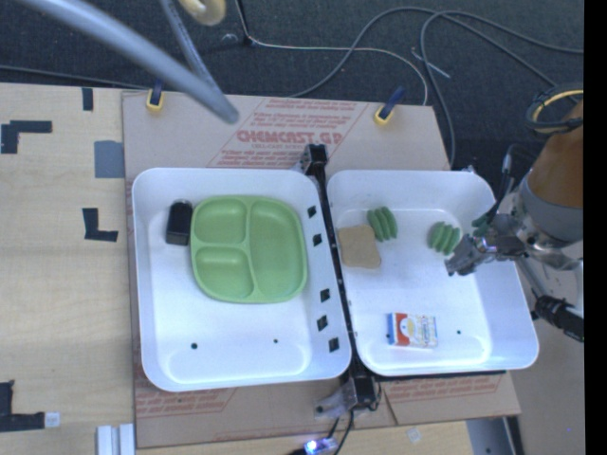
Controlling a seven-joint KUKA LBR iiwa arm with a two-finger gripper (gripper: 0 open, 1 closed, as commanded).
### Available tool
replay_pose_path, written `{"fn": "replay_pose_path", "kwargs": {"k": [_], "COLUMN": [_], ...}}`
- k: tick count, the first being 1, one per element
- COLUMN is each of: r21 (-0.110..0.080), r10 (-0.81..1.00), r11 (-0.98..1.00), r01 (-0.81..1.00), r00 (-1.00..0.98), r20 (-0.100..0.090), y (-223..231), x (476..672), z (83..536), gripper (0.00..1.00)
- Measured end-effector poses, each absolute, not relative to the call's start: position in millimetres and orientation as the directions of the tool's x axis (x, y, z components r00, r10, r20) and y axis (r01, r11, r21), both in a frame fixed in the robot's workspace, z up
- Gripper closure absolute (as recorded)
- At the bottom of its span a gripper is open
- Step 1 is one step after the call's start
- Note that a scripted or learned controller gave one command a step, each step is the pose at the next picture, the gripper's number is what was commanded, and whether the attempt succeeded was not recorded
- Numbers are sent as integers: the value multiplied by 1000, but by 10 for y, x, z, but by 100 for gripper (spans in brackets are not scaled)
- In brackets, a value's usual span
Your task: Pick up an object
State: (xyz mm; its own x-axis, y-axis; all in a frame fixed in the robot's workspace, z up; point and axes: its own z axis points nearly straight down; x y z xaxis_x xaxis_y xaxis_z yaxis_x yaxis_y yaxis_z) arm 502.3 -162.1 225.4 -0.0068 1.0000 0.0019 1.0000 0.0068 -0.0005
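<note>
Nearest the lens, a small printed packet (pixel 412 330) lies in my right bin (pixel 474 354). Beside my gripper (pixel 462 257) sits a green ribbed piece (pixel 443 237); I cannot tell its finger spacing. Left bin (pixel 152 254) holds a green divided plate (pixel 249 248).

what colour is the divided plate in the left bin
Light green. The divided plate shows clearly in the camera view, lying in the left bin.
</note>
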Motion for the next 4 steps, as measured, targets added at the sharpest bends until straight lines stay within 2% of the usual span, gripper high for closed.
{"fn": "replay_pose_path", "kwargs": {"k": [1,2,4], "r21": [-2,-3,-1], "r10": [1000,1000,1000], "r11": [6,6,7], "r01": [1000,1000,1000], "r00": [-6,-6,-7], "r20": [1,1,1], "y": [-1058,-536,600], "x": [5037,5133,5433], "z": [2181,2077,2190], "gripper": [100,100,100]}}
